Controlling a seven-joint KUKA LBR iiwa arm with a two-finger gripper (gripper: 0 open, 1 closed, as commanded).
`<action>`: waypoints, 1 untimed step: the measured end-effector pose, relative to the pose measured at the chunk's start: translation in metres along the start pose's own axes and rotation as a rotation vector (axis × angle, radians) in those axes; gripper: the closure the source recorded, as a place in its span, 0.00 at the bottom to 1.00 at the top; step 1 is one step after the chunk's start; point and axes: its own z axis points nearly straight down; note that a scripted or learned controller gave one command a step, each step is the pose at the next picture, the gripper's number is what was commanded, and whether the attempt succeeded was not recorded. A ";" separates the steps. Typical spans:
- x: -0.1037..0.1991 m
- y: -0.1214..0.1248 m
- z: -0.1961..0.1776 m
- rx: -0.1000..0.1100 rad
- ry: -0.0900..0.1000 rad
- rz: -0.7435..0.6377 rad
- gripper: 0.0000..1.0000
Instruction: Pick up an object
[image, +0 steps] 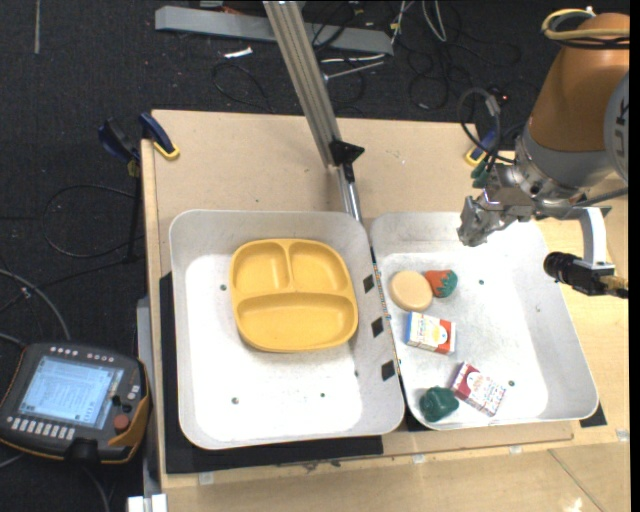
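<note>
Looking at the right bin (560, 330), we see nearest its front wall a green toy (437, 403) and a red carton (477, 388), then a small box (430, 332), then a tan disc (410, 290) touching a strawberry (443, 283). Farthest, the gripper (474, 232) hangs over the bin's back edge, holding nothing we can see, and we cannot tell if it is open or closed.

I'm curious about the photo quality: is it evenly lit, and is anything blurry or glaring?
In the camera view, light is fairly even; the white bins look bright but not washed out, the yellow tray casts a soft shadow, the gripper is slightly soft, and the floor around the bench stays dark.
</note>
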 end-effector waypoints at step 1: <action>0.044 0.007 0.013 0.004 0.002 0.001 1.00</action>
